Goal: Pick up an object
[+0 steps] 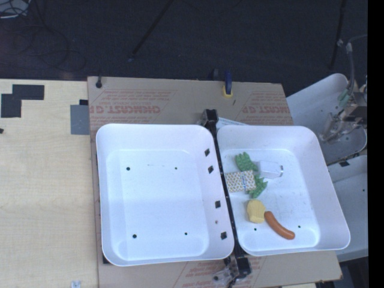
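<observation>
I see the end effector (pixel 347 110) beyond the right bin (pixel 327 179), well apart from its contents; I cannot tell its state. That bin holds an orange sausage (pixel 279 225), a yellow lump (pixel 255 210), a patterned block (pixel 240 180) and a green toy (pixel 243 161).

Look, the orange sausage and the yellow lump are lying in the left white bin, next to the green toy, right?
Not quite: the camera view shows them in the right white bin, not the left. The orange sausage-shaped toy lies beside the yellow lumpy toy, with the green leafy plastic toy just above them.
</observation>
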`<action>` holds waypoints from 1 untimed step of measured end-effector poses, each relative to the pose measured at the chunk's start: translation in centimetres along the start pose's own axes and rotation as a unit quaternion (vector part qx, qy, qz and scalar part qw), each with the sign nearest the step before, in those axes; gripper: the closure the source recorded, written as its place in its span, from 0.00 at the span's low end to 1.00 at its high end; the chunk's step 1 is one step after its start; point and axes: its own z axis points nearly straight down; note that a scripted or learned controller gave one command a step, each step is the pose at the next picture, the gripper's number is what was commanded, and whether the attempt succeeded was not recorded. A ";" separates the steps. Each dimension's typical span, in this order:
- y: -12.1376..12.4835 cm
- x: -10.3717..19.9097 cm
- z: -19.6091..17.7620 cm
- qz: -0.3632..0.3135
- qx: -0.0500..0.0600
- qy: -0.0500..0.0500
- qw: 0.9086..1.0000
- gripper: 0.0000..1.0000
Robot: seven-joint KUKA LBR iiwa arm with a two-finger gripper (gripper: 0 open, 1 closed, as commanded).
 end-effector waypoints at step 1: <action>-2.2 6.6 8.7 -0.003 -0.002 0.000 1.000 1.00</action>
